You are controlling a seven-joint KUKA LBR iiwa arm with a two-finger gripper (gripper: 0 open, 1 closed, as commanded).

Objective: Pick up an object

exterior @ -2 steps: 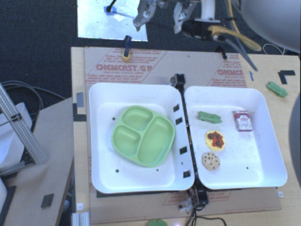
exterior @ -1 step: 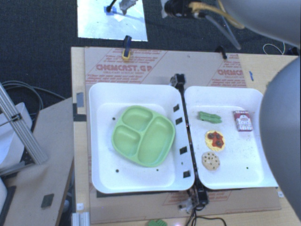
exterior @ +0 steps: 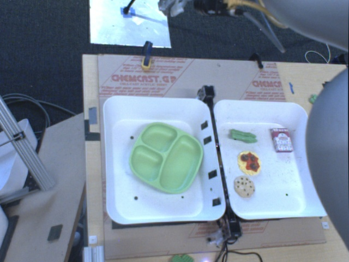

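The right bin (exterior: pixel 297 201) holds a green bean (exterior: pixel 242 136), a little red box (exterior: pixel 282 140), a small pizza (exterior: pixel 250 162) and a cookie (exterior: pixel 244 186). The left bin (exterior: pixel 117 201) holds a green plate (exterior: pixel 166 157). The gripper (exterior: pixel 175 1) hangs far above; I cannot tell its jaws.

The arm (exterior: pixel 327 146) is cut off by the right and top edges and covers the right bin's (exterior: pixel 262 111) right rim. The red packet's (exterior: pixel 282 140) label is too small to read.
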